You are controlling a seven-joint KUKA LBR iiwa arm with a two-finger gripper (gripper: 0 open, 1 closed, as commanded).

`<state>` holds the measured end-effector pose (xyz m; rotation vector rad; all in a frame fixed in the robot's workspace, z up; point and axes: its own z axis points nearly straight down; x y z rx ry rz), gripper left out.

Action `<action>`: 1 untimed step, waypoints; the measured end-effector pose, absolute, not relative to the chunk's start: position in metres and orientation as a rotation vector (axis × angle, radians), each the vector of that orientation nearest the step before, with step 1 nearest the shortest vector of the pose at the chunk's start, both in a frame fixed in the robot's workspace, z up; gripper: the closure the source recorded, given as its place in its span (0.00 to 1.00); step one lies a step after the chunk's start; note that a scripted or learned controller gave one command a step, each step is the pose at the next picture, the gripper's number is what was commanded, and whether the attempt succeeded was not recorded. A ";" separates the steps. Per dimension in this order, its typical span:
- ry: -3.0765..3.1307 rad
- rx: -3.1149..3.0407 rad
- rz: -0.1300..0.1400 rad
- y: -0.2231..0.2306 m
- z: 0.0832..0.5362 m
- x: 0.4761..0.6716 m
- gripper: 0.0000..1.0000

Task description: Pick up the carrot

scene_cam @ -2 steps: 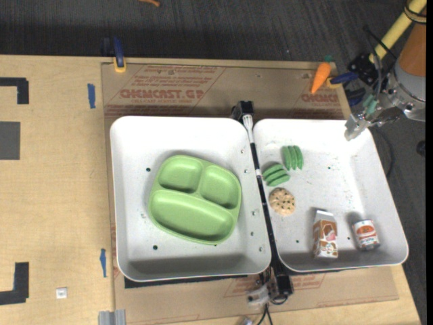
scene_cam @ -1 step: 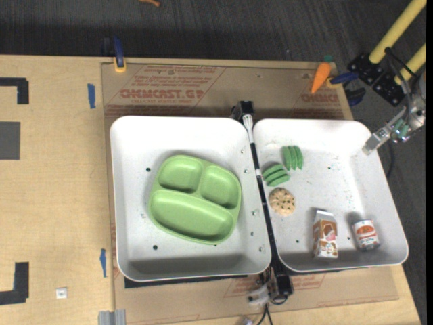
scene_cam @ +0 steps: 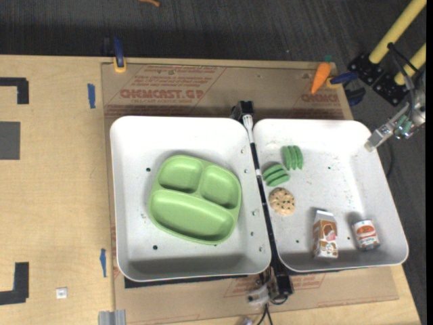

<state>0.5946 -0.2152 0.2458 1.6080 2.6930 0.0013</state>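
Nearest us, at the lower edge of the frame, two shallow white bins sit side by side on a cardboard-covered bench. We see the left bin holding a green divided plate with three compartments, lying flat near its middle. We see the right bin holding two green ribbed toy vegetables, one above the other, close to the bin's left wall. Just below them lies a round cookie. Toward the lower right of that bin a small brown carton stands beside a small can with a red label.

We find the carrot outside both bins, on the cardboard above the right bin, orange with a green top, tilted.

At the right edge of the frame the gripper sits over the right bin's upper right corner, well apart from the carrot. We cannot tell how far open it is, and we see nothing held in it.
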 end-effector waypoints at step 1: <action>2.689 1.606 0.003 -0.215 0.256 0.596 1.00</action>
